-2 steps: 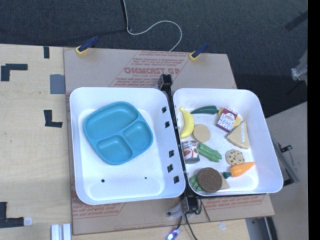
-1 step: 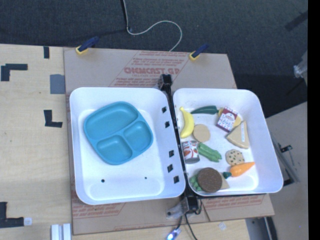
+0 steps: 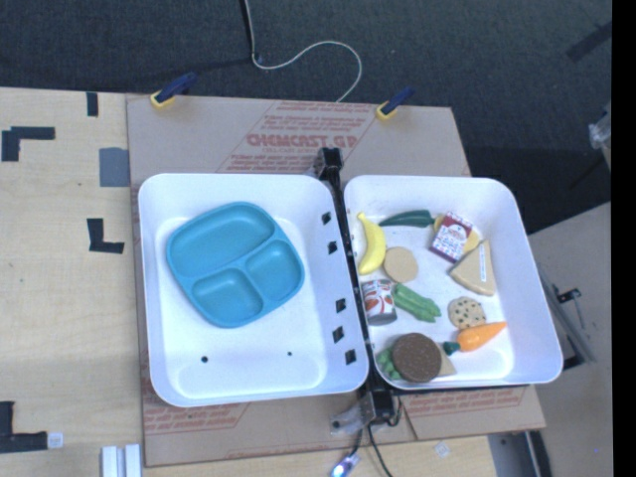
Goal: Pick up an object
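The left shallow white bin [image 3: 159,356] held a blue plastic divided plate [image 3: 235,262], tilted slightly. The right shallow white bin [image 3: 527,296] held toy food: a yellow banana [image 3: 372,243] by the divider, a small can [image 3: 379,301] below it, a dark round cookie [image 3: 415,357] (near the front edge), a pale cheese wedge [image 3: 477,269], and an orange carrot [image 3: 481,336]. The tool's state could not be told.

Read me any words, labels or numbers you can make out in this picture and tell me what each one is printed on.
"CHEMCAST" plus a short word too blurred to read: red print, upside down, on the brown cardboard sheet under the bins. The lines beneath it are too small to read.
Small red carton in the right bin: label too blurred to read.
Small can beside the banana: label unreadable.
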`<state>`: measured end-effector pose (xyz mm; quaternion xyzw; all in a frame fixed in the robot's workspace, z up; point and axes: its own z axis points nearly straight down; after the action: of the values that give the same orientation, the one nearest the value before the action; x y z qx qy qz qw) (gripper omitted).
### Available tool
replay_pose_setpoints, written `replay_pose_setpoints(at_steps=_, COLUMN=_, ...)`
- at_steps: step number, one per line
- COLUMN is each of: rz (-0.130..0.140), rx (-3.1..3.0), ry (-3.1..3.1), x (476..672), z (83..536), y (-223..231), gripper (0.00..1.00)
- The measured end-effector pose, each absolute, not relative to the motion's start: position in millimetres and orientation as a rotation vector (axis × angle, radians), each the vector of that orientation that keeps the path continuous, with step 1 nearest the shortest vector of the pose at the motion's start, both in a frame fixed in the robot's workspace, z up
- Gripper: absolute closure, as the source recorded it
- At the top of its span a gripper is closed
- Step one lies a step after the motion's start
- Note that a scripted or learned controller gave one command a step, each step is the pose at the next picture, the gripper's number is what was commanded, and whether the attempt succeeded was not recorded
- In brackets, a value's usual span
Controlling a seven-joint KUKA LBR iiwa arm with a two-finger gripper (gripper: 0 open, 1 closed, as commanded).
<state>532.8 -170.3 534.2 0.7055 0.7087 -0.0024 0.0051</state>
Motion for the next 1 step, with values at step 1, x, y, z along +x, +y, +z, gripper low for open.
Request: replay_pose_setpoints(at_steps=1, rz=-0.008, rx=2.207, ry=2.219, x=533.3, z=544.3, y=-169.9, gripper=1.0)
